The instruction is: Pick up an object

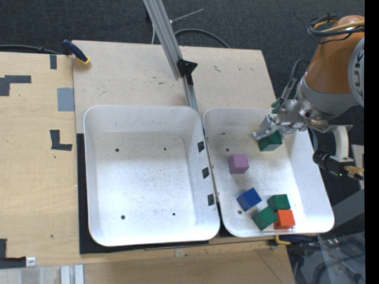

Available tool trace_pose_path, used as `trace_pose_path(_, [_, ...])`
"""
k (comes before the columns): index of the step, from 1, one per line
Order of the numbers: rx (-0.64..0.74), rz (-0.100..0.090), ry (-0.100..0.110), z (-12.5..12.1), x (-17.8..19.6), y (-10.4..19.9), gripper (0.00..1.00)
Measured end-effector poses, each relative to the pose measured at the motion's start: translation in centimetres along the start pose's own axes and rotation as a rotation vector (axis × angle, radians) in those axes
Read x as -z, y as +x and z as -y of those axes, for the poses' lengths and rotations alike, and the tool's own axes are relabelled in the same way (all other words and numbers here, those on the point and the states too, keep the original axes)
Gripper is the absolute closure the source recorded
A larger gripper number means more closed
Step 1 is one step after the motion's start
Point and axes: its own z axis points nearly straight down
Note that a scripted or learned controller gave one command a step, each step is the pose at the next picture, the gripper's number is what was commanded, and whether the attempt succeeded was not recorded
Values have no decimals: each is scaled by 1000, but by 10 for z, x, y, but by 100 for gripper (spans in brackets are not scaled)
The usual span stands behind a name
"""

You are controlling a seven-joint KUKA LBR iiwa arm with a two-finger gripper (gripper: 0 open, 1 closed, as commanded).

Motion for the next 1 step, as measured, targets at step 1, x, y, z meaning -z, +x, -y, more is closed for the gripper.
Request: trace_pose_path(1, [-1,2,1,-28,-14,48,100])
